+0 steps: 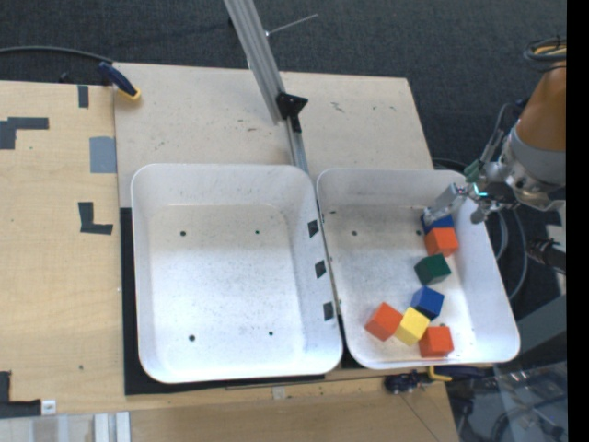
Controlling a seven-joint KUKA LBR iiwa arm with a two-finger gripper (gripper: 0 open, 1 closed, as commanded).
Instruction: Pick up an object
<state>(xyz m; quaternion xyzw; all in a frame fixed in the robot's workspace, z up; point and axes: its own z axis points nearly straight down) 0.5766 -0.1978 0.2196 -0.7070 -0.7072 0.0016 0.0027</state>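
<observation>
Several small blocks lie along the right side of the right bin (368, 210). A blue block (442, 222) sits at the top of the row, touching an orange block (444, 240) below it. Further down come a green block (432, 269) and a second blue block (427, 300). Near the front wall lie an orange block (384, 321), a yellow block (413, 325) and another orange block (436, 340). My gripper (455, 212) hangs open over the bin's right rim, its left finger just above the top blue block. Nothing sits between the fingers.
The left bin (221, 265) lies beside the right one, their rims meeting in the middle. A slanted metal rail (262, 53) runs from the top down to the bins' shared edge. The arm's orange band (550, 95) is at the far right.
</observation>
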